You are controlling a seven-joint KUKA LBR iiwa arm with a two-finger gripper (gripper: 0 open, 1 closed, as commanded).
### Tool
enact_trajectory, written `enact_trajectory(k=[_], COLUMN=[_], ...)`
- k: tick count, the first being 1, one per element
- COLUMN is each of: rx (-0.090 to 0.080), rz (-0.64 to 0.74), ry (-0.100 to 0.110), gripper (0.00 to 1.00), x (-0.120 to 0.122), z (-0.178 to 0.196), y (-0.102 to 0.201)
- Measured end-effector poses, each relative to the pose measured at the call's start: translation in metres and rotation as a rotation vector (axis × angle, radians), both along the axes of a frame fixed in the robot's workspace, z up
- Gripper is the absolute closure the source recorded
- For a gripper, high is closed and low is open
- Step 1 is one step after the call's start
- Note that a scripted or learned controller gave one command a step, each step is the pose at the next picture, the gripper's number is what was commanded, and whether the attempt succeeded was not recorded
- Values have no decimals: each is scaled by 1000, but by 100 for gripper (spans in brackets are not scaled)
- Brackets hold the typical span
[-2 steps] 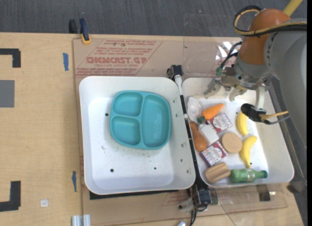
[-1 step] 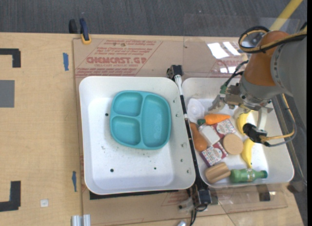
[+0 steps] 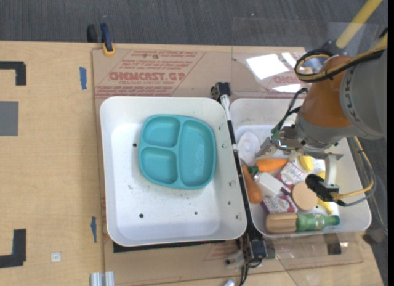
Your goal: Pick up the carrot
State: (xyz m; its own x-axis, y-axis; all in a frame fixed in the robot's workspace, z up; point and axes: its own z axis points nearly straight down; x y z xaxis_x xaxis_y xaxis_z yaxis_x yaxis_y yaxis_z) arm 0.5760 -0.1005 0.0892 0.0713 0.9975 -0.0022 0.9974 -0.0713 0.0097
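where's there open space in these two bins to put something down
Left bin: bare white floor all around the teal divided plate, widest along the near edge, and the plate's compartments. Right bin: crowded, with the carrot, green bottle and packets under the arm; only its far-left corner is bare.

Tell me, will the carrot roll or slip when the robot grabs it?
Probably a bit. The carrot looks smooth, rounded and tapered, so it may slip or turn. It looks like stiff toy plastic, likely light and unbending. It lies crowded among other items in the right bin, so neighbours may get nudged.
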Motion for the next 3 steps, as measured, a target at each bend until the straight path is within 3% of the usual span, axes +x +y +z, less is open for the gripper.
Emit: enact_trajectory(k=[1, 2, 3], rx=[0, 9, 7], rz=[-103, -697, -672], ry=[-5, -8, -11], gripper=[0, 0, 0], x=[-41, -66, -91], z=[0, 1, 1], y=[4, -4, 7])
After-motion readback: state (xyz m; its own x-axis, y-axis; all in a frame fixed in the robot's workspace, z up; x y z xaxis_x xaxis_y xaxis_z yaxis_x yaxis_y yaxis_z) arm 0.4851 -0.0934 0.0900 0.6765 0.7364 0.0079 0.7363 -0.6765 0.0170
